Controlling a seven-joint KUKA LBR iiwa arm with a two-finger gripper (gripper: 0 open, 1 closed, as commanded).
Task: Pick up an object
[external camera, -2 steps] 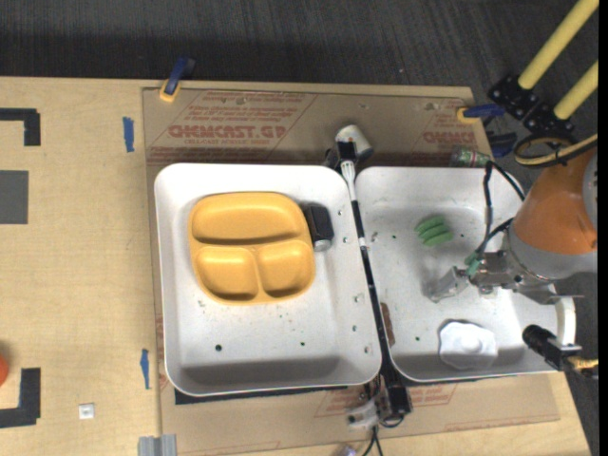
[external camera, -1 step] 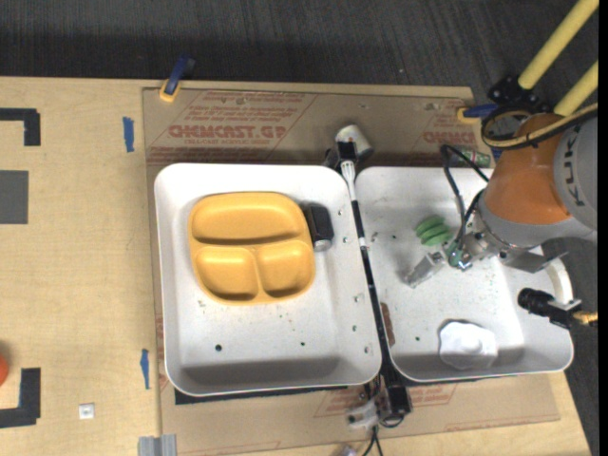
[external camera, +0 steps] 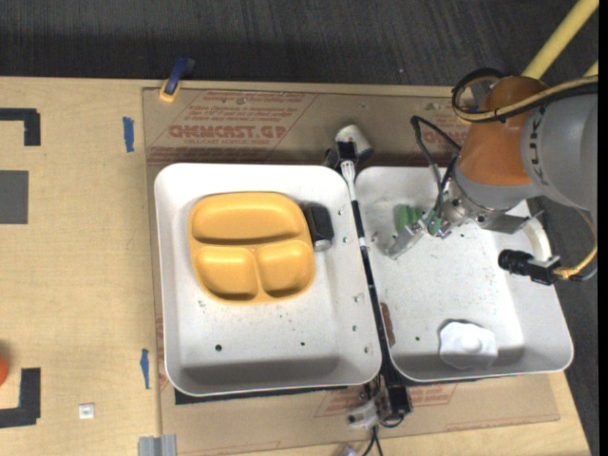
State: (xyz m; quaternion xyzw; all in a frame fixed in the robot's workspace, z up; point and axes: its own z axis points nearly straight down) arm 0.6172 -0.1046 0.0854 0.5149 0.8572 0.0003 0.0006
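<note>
While the gripper [external camera: 410, 234] hides its state, a crumpled white object [external camera: 465, 341] lies nearby.

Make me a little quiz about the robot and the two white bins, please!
1. True or false: the yellow tray lies in the right bin.
2. Which bin is the gripper over? A) the left bin B) the right bin C) neither one
3. Fill in: the white crumpled thing lies near the right bin's ____ edge, the one closest to the camera.

Key
1. False: it lies in the left bin, with a small dark object beside it.
2. B
3. Front
</note>
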